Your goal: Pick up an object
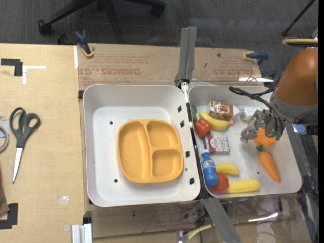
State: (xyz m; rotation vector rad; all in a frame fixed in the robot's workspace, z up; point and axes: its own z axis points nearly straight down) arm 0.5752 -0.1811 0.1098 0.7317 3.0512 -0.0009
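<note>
orange plastic is what sits right under our gripper (257, 127): a small round toy (265, 137) with a green tuft, touching the metal of the gripper at the right side of the right bin (291, 184). we cannot tell how the gripper is set, since dark cabling and the wrist clutter that spot, so we claim no hold on anything.

we judge the main risk to be a glancing contact. the round toy is smooth and curved, and an off-centre squeeze would likely squirt it sideways against the carrot (269, 166) lying just beside it. the bin's near wall could also crowd the gripper's approach. a second risk is pinching two things together, because the carrot's blunt top nearly meets the round toy.

textures differ across the bin. the carrot is a tapered cone, glossy. the corn cob (244, 186) is knobbly and cylindrical, the two bananas (216, 122) are curved and slick, the small cartons (221, 109) are flat-sided printed boxes, and the blue bottle (208, 167) is rounded with a white cap. the left bin (96, 135) holds a matte yellow divided tray (150, 151) with three soft-cornered compartments. scissors (21, 135) lie well apart on the wooden table (45, 186).
</note>
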